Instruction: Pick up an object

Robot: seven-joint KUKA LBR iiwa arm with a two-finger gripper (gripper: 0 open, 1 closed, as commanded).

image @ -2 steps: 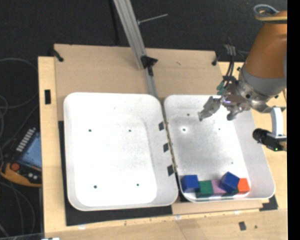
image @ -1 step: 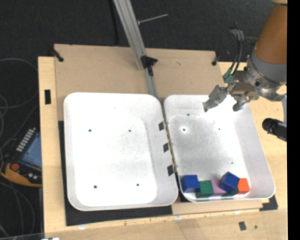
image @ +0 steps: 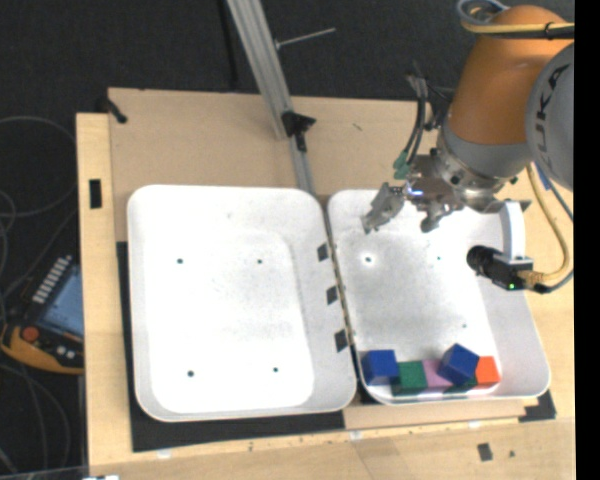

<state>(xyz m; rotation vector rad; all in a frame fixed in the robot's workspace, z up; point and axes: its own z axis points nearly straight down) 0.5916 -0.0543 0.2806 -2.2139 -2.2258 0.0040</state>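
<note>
Blocks (image: 432, 370) in right bin (image: 410, 278)

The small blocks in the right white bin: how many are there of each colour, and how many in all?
Blue blocks: 2, one at the left, one further right
Green block: 1
Pink block: 1
Orange block: 1
Total: 5, all along the near edge of the right white bin.

Five small solid blocks, gathered along the near edge of the right-hand shallow white bin (image: 500, 298). From left: a blue cube (image: 380, 364), resting flat; a green cube (image: 411, 376) just beside it; a pale purple block (image: 435, 375), low and partly hidden; a second blue cube (image: 460, 362), tilted and sitting higher; an orange block (image: 487, 370) touching its right side.
</note>
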